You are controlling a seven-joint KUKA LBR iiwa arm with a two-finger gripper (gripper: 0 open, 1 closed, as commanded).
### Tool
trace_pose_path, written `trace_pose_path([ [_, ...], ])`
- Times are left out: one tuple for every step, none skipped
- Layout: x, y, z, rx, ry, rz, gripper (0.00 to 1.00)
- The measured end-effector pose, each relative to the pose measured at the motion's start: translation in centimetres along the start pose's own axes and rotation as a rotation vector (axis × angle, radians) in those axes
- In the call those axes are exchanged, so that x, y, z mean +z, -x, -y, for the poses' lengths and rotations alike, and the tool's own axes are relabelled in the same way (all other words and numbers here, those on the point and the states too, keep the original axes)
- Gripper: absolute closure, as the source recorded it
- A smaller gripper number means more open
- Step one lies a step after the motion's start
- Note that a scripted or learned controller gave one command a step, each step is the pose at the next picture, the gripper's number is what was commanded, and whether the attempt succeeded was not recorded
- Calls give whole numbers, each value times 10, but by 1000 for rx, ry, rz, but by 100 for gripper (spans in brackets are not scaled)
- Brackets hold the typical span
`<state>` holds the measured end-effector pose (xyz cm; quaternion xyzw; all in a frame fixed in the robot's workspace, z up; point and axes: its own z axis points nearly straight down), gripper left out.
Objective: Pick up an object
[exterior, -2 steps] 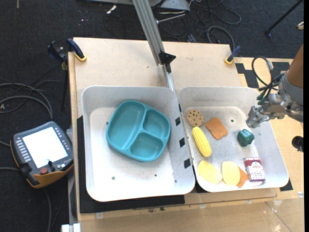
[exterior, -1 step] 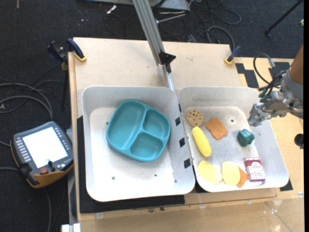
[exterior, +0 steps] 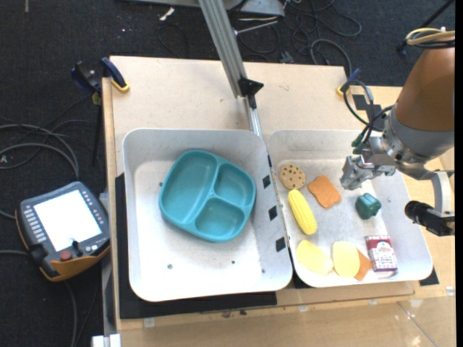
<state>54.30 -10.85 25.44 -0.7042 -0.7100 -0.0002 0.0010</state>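
A tan bench (exterior: pixel 181 92) bears two white bins (exterior: pixel 145 215) side by side.

Even, bright overhead light; slightly soft.

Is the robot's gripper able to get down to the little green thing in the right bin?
Probably yes. The gripper hangs just up and left of the green object, which lies alone on the bin floor. Nothing covers it; the orange slice sits apart to its left.
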Motion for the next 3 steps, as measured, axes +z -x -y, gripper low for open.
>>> trace_pose_path([
  [14,-50,-9,1,-1,0,100],
  [24,-108,-14,0,-1,0,100],
  [27,-162,-14,1,0,0,100],
])
